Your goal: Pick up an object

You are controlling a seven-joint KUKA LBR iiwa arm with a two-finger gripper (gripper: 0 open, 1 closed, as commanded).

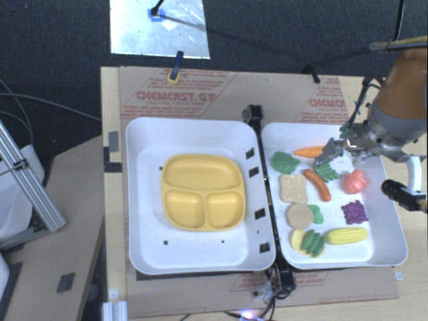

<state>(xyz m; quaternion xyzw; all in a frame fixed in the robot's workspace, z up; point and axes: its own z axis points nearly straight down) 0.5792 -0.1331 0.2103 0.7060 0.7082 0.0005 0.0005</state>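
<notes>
The green toy veggie [327, 172] near the back of the right bin [394, 243] is sitting right under the gripper [332, 154], can't tell if it's open or closed, so nothing's lifted yet.

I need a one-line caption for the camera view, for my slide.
KUKA gripper lowered over toy food in the right bin, near a carrot; yellow divided tray in the left bin.

We see two bins side by side: the left bin [140, 199] holds a divided tray [202, 191]; the right bin [388, 239] holds toy foods [321, 206].
</notes>
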